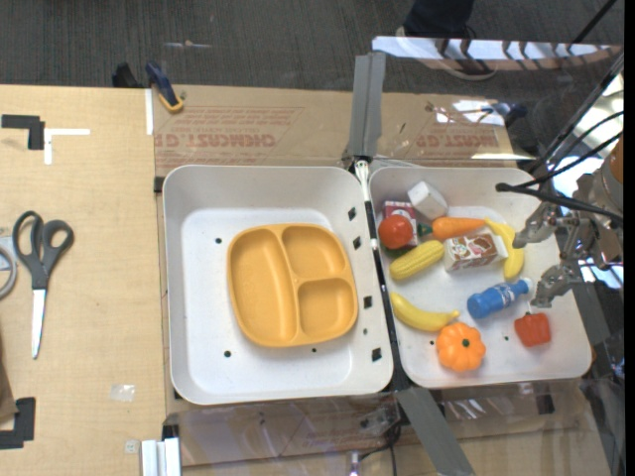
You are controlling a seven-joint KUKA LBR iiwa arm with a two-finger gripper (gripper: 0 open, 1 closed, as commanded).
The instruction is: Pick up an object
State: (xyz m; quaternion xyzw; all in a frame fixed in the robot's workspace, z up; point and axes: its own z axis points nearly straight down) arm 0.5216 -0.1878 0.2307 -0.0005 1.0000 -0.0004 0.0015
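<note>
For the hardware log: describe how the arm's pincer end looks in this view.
The pincer is bare grey metal with two slim fingers ending in pale tips, on an open metal frame. Thin dark cables run back from it toward the view's right. An orange patch shows at the right edge.

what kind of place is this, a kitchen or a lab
Most likely a robotics lab, not a kitchen: a gripper hangs over a white bin of toy food, scissors lie on the bench, and tape marks its wood top.
</note>
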